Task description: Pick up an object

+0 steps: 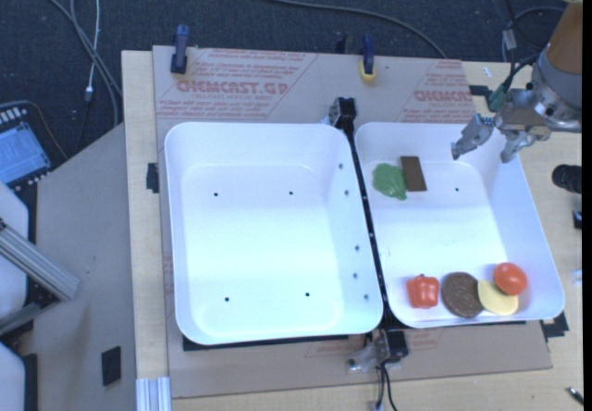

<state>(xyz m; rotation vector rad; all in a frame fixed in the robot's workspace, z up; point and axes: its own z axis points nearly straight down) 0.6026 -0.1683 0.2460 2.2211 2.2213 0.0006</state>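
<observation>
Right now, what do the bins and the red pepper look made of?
Bins: thin moulded plastic by the look, white with a smooth satin finish and rounded rims. Red pepper: likely a plastic toy, going by its uniform bright colour and slight sheen; too small to be sure.

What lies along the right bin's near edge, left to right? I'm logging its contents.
Red bell pepper → brown round cookie → yellow banana-like piece. The tomato sits over the yellow piece, so I leave it unplaced.
</observation>
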